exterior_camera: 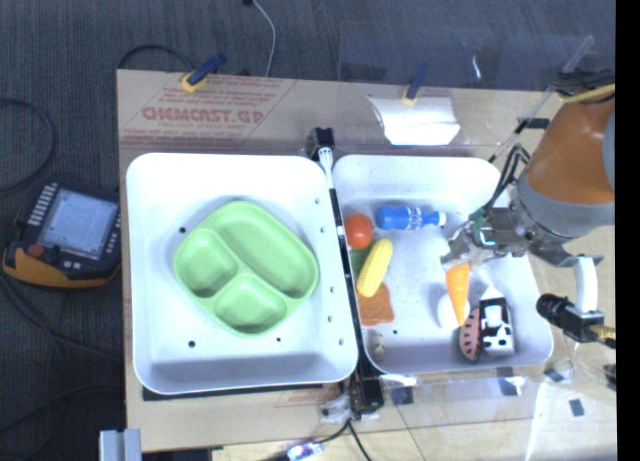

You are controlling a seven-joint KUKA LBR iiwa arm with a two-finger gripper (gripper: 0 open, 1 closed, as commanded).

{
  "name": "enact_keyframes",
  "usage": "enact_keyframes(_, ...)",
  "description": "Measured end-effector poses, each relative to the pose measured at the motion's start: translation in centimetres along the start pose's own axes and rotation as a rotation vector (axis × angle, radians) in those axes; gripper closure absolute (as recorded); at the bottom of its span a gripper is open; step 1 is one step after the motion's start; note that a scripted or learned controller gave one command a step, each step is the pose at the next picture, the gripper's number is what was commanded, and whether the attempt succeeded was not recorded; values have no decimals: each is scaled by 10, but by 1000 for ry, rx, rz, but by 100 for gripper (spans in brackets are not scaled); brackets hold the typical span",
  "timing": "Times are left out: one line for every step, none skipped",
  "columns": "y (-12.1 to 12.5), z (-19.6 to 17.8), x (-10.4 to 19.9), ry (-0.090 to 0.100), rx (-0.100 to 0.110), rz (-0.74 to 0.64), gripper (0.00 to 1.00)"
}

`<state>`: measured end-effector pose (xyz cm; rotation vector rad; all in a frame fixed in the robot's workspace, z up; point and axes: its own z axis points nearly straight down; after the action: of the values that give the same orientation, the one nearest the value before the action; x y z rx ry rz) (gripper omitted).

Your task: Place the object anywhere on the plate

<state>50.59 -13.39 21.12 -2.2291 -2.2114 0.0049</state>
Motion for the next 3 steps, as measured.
enact_keyframes(-23, 6, -30, -2, 2, -63, 100)
enact_keyframes(-23, 14, 45, 3, 3, 8, 100)
enact_keyframes(-16, -20, 130, 2, 0, 8, 100)
